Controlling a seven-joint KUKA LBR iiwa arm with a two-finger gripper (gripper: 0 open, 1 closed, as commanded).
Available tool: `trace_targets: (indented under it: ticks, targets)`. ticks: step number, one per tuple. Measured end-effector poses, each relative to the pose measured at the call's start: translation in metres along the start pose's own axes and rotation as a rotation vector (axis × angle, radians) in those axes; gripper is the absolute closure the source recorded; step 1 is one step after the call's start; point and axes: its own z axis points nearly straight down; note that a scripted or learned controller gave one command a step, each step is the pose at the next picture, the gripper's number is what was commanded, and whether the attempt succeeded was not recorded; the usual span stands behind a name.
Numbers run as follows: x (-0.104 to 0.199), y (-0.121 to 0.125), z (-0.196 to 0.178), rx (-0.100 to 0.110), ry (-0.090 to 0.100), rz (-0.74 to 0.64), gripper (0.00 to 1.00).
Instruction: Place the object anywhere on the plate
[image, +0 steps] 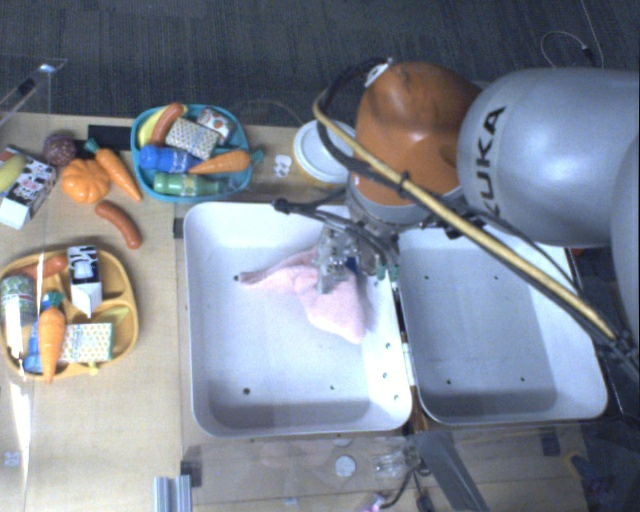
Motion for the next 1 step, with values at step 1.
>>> trace_targets:
  ticks: [1]
  targets:
    - [-0.0001, -0.0002, -0.0001, 0.000, 0.000, 0.000, 0.00]
